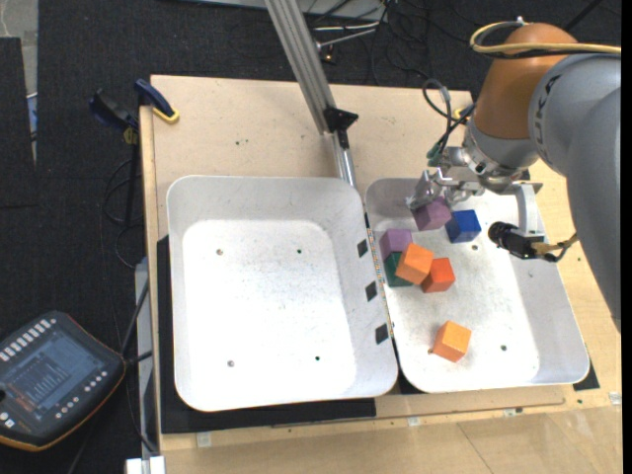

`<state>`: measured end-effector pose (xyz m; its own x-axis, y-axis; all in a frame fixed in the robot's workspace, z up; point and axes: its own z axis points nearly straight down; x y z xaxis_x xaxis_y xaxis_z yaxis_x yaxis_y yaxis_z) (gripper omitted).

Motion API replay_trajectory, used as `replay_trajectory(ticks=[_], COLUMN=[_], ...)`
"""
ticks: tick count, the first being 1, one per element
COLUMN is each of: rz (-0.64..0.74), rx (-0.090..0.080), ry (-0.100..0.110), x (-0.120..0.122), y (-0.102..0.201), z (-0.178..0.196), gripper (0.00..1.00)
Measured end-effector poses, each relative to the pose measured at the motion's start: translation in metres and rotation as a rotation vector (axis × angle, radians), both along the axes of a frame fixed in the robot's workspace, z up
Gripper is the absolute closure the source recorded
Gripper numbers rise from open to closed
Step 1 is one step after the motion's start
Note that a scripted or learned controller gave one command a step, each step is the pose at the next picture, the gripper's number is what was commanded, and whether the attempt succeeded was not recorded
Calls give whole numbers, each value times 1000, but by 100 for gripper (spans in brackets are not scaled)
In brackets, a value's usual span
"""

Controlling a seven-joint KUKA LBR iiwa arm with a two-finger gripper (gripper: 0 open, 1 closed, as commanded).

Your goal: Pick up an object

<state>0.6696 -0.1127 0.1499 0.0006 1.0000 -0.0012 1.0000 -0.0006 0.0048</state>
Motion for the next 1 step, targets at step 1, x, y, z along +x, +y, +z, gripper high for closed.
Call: replay_trajectory(ticks=[1], rz=[3], rx=[0], ry=[-1], x=[0], y=[5], z=[44], gripper=[100])
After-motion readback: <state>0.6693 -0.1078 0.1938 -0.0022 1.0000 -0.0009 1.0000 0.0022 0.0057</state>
